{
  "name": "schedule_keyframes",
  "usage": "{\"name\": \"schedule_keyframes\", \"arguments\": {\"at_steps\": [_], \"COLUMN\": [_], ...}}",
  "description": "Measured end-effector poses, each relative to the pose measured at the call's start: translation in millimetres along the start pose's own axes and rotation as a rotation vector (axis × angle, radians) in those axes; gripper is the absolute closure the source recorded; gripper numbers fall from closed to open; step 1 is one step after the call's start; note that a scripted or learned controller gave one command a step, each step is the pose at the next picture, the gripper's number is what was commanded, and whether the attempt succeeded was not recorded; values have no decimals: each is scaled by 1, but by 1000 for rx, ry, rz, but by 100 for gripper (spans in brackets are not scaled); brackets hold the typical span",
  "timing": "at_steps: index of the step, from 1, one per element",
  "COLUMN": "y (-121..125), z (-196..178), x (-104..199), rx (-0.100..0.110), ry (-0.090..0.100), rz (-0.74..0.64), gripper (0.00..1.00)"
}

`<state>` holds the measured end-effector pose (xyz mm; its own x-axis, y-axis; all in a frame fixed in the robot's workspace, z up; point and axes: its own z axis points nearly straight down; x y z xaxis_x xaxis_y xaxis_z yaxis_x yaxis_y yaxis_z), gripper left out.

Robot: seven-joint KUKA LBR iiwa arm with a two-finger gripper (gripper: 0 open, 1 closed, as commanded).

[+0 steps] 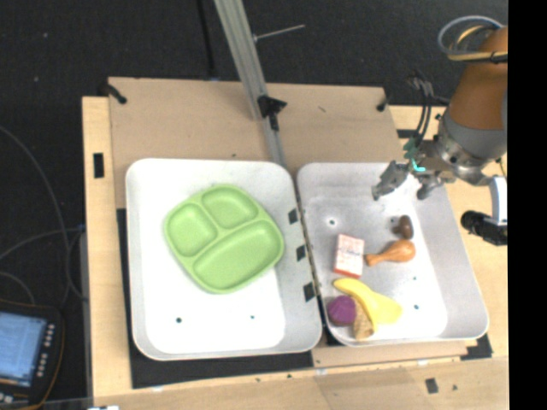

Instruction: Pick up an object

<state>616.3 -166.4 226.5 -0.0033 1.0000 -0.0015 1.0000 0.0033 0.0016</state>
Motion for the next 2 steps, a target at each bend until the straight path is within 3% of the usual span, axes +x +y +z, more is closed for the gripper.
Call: {"name": "schedule_keyframes", "arguments": {"at_steps": [2], "y": [1], "z": [86], "x": [3], "rx": [5], "ry": [0], "rz": [3], "gripper": [0]}}
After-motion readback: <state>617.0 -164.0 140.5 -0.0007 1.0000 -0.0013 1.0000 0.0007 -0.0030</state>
